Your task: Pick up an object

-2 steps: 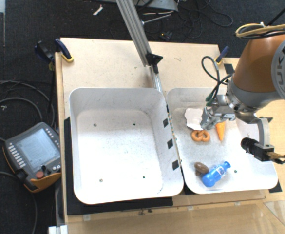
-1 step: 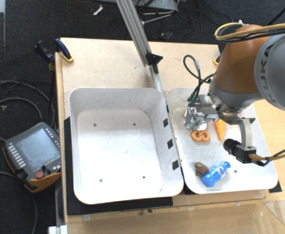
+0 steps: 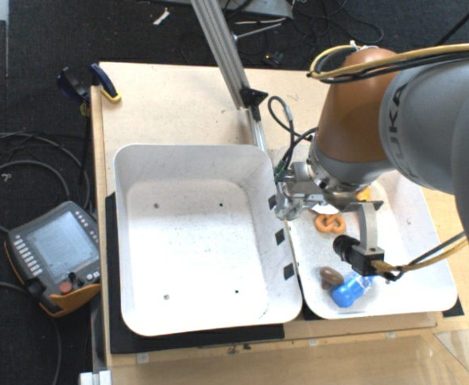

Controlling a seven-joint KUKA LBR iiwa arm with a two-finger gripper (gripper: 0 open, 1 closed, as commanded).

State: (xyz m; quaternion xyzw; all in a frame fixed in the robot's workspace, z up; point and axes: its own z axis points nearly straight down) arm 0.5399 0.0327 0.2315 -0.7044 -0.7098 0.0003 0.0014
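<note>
Arm [image 3: 402,103]: grey with an orange band, reaching in from the right and bending down over the right-hand bin.
Gripper [image 3: 294,201]: low over the inner edge of the right bin, close to the wall shared with the left bin.
Gripper state: cannot be told from this angle, and no object is seen held in it.
Right bin [image 3: 426,231]: shallow and white, holding three small objects in its near half.
Orange ring [image 3: 328,224]: a pretzel-like loop on the bin floor, just beside the gripper and partly covered by the robot's hardware.
Brown lump [image 3: 329,277]: lies nearer the front rim, apart from the ring.
Blue object [image 3: 347,293]: sits just beside the brown lump on the front side; whether the two touch cannot be told.
Left bin [image 3: 138,167]: shallow and white, set edge to edge with the right bin.
Bench [image 3: 178,103]: pale board carrying both bins.
Metal rail [image 3: 222,46]: slants from the top of the view down to the back of the bins.
Clamp [image 3: 102,83]: blue and yellow, at the bench's far left corner.
Control pendant [image 3: 54,251]: on the dark floor to the left of the bench, with a cable [image 3: 10,183] looped beside it.
</note>
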